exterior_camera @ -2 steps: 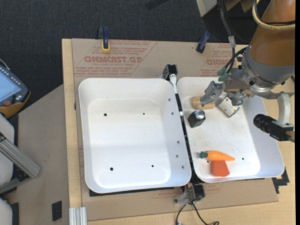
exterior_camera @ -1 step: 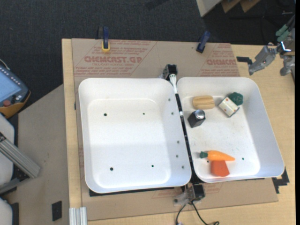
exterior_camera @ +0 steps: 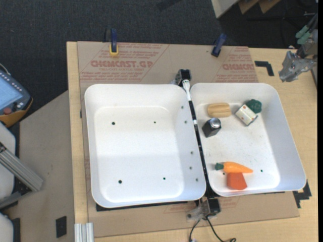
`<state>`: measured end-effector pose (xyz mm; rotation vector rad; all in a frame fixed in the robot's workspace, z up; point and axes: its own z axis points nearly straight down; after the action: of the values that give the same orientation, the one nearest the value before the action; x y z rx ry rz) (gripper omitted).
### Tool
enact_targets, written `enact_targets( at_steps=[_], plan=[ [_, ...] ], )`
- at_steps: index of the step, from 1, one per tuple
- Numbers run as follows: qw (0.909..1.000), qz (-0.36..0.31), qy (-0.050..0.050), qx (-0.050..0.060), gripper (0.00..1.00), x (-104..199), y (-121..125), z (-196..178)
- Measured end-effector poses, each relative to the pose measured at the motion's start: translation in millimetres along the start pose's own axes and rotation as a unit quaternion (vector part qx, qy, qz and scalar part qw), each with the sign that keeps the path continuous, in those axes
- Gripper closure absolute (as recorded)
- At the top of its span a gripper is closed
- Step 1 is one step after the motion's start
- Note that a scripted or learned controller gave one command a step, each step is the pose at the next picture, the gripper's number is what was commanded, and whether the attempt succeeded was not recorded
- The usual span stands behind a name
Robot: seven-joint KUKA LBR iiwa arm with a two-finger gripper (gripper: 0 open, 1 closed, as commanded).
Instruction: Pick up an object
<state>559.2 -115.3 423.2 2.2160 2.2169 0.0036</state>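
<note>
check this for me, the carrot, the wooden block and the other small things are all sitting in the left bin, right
Not quite. The camera view shows them in the right bin, not the left: the carrot, the wooden block and the other small things all sit there, on the side nearer the gripper.

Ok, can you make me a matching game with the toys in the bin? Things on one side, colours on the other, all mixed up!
Things:
1. carrot
2. bread roll
3. small cup
4. block under the carrot

Colours:
A. tan
B. red-orange
C. orange with a green top
D. dark grey and silvery

Pairs: 1-C, 2-A, 3-D, 4-B
</note>
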Motion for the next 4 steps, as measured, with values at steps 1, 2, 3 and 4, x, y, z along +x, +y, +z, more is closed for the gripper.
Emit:
enact_targets(
  at_steps=[1,2,3,4],
  plan=[
    [1.0000,-0.004,0.002,0.001,1.00,73.8,15.5,-2.5],
    [1.0000,-0.003,0.002,-0.001,1.00,129.8,21.0,-51.1],
    [1.0000,-0.004,0.003,0.000,1.00,204.5,55.1,-80.8],
    [1.0000,-0.003,0.003,0.001,1.00,254.8,80.7,-99.5]
  ],
)
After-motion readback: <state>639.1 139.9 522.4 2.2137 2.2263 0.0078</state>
